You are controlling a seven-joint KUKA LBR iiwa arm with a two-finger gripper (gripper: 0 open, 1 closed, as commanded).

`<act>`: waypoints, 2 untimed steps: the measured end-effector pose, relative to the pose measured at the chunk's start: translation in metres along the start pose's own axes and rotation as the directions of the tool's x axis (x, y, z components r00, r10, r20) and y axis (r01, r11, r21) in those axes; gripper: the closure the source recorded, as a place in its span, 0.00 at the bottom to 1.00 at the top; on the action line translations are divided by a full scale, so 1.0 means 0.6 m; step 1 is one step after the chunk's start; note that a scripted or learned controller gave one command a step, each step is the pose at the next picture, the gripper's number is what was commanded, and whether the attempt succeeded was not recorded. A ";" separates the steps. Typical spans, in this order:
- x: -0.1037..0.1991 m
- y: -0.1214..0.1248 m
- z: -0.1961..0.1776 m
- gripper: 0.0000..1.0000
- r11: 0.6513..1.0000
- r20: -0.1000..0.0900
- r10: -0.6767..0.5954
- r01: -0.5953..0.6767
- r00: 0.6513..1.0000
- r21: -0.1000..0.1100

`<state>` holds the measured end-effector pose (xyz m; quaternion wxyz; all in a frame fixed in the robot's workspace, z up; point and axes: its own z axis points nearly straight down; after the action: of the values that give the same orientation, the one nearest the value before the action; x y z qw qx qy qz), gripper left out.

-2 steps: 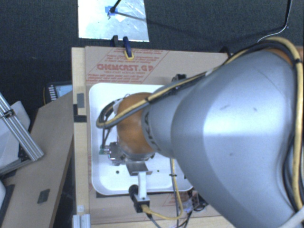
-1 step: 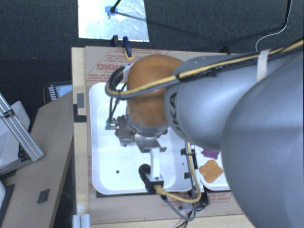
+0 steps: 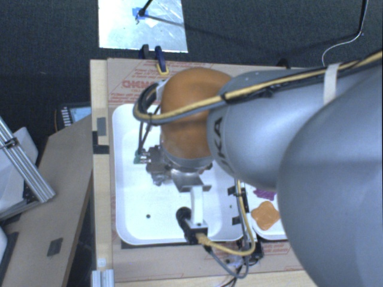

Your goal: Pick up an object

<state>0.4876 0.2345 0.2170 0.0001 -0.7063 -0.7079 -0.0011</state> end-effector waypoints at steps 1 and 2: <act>0.000 0.001 -0.017 1.00 1.000 -0.001 0.000 0.000 1.000 -0.001; 0.001 0.002 -0.278 1.00 1.000 -0.008 -0.002 0.002 1.000 -0.016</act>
<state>0.4883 0.2347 0.3836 -0.0028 -0.7055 -0.7087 -0.0095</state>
